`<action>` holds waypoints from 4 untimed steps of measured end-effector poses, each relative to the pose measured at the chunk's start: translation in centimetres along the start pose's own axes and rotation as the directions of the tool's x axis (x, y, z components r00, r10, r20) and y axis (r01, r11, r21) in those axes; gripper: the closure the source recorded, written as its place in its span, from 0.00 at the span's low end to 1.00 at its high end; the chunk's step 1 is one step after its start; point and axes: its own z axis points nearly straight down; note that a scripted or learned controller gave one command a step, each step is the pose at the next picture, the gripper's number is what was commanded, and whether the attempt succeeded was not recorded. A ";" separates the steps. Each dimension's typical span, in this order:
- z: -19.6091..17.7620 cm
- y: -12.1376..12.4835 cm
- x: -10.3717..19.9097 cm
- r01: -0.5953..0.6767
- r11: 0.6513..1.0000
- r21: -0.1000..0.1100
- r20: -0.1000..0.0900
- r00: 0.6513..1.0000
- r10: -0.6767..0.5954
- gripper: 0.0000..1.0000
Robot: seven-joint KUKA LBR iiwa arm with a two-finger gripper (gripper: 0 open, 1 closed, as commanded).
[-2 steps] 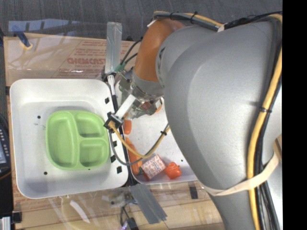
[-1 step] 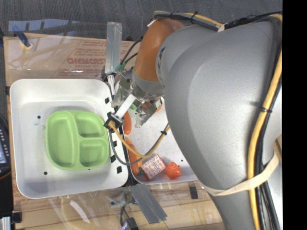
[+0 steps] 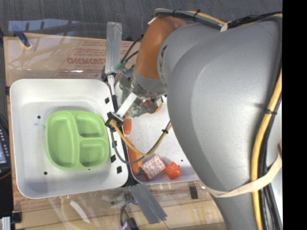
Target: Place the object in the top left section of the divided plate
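A light green divided plate [image 3: 76, 139] with three sections lies in the left white bin [image 3: 29, 95]. My gripper [image 3: 139, 105] hangs over the left side of the right bin [image 3: 184, 176], close to the wall between the two bins and to the right of the plate. The wrist and the big grey arm hide most of the right bin. Just below the gripper a small orange piece [image 3: 127, 126] shows. A longer orange piece [image 3: 135, 161], a red and white packet [image 3: 153, 167] and an orange toy [image 3: 173, 171] lie near the right bin's front edge.
The arm [image 3: 220, 109] covers the right half of the view. A brown cardboard sheet [image 3: 72, 56] lies behind the bins, and grey tape strips [image 3: 113, 42] hold the bins at back and front. The wall between the bins [image 3: 120, 152] stands between the gripper and the plate.
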 end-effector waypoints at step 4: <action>-3.3 -12.3 -3.2 -0.203 0.979 -0.007 -0.009 0.979 0.203 1.00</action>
